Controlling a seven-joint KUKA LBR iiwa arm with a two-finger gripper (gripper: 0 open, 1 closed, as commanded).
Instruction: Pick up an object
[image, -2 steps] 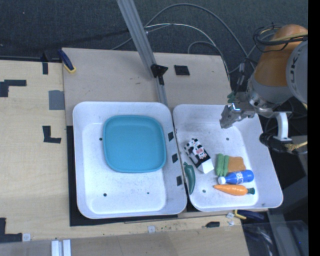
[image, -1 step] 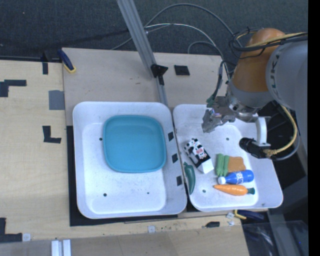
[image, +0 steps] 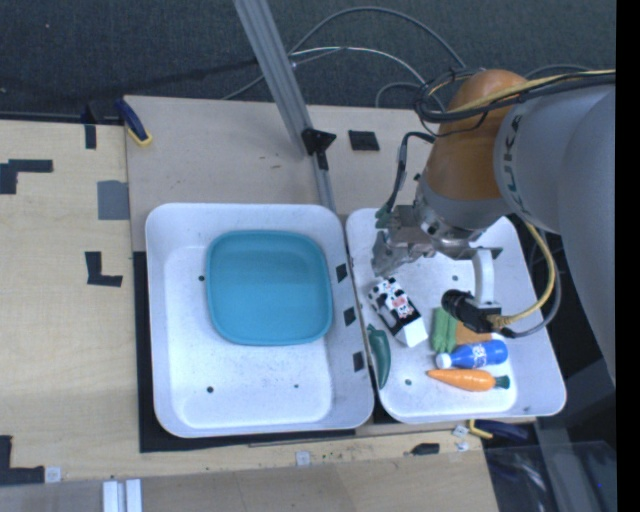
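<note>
Two white bins (image: 170, 300), teal plate (image: 268, 287) left, toys beside jaws (image: 385, 262) right

Two white bins (image: 180, 300) side by side, and the left one's got a single teal plate (image: 268, 285) in it. The right bin has one black-and-white cow toy (image: 395, 308), one orange carrot (image: 465, 379), one blue-and-white bottle (image: 472, 354), one dark green piece (image: 380, 352) and one lighter green item (image: 442, 327).

Glossy white plastic bins (image: 180, 400), a smooth matt teal plate (image: 268, 287), and a pale wooden bench (image: 60, 300).
</note>
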